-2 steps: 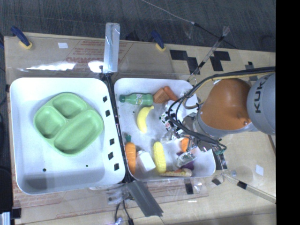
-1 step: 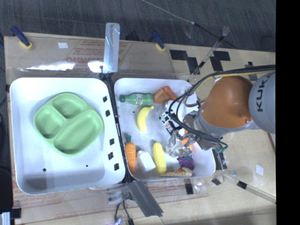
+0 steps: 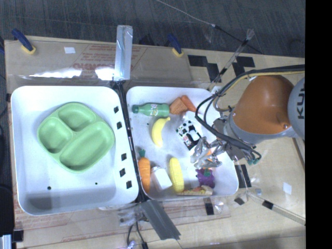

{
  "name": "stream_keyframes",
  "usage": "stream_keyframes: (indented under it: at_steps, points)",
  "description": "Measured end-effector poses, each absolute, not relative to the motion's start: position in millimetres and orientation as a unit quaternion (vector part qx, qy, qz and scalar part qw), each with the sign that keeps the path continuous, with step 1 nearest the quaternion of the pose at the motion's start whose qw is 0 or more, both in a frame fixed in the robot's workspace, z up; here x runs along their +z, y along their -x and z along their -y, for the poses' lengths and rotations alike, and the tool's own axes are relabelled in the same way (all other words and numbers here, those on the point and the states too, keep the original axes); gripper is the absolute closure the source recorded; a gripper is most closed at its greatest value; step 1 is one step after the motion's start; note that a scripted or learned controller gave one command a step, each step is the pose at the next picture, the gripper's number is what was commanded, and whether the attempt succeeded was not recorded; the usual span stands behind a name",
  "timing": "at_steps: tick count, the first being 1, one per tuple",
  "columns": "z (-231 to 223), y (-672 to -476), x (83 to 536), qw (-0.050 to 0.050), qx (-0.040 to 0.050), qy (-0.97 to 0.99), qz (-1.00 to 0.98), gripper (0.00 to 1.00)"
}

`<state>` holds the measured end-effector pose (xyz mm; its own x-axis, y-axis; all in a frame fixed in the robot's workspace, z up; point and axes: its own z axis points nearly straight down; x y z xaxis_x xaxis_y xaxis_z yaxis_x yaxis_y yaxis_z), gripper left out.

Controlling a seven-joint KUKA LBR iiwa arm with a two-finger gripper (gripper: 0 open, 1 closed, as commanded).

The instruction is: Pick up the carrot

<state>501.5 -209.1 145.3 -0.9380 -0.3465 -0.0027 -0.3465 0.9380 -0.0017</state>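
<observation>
The carrot is seen lying at the left wall of the right bin, beside a white block and a corn cob. The jaws are positioned well to its right, above purple grapes; whether they are apart cannot be told. Nothing is judged lifted yet; approach, grasp and lift are left.

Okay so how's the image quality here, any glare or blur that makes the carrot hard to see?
Camera view: glare sits on the clear plastic sheet behind the left white bin; the small orange carrot by the right white bin's left wall is evenly lit and fairly sharp; the hand is a blurry metallic tangle.
</observation>
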Motion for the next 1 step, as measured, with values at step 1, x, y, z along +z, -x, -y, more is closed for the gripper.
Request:
stream_keyframes:
  at_steps: [1]
  points:
    - [210.7,-503.7,158.1,0.001,-0.0004,0.089,-0.996,1.0]
